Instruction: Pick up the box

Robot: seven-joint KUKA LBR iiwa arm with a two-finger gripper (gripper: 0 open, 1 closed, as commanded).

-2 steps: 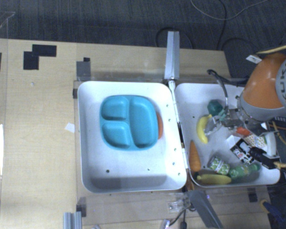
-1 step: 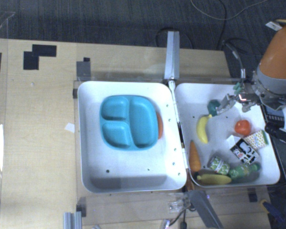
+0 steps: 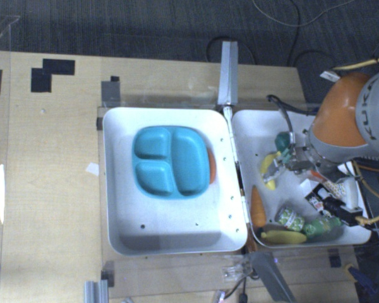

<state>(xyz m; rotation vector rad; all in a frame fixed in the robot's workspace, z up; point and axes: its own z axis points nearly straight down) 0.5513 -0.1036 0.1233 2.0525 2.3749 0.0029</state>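
Leftmost, bare wooden table (image 3: pixel 44 188) is seen, with black marks near its far edge. Next, the left bin (image 3: pixel 123 226) is noted, holding a blue divided tray (image 3: pixel 172 161); an orange edge shows just past the tray's right side. Across the metal divider, the right bin (image 3: pixel 249 131) carries a carrot (image 3: pixel 258 208) along its left wall, a yellow banana (image 3: pixel 283 237) against the near wall, and a green-labelled packet (image 3: pixel 290 219) just above it. The tool (image 3: pixel 282 164) is lowered into this bin among small yellow and teal items; how far it is open cannot be told. The box (image 3: pixel 318 199), dark with white print, is seen just right of the tool, partly under the arm (image 3: pixel 350 122).
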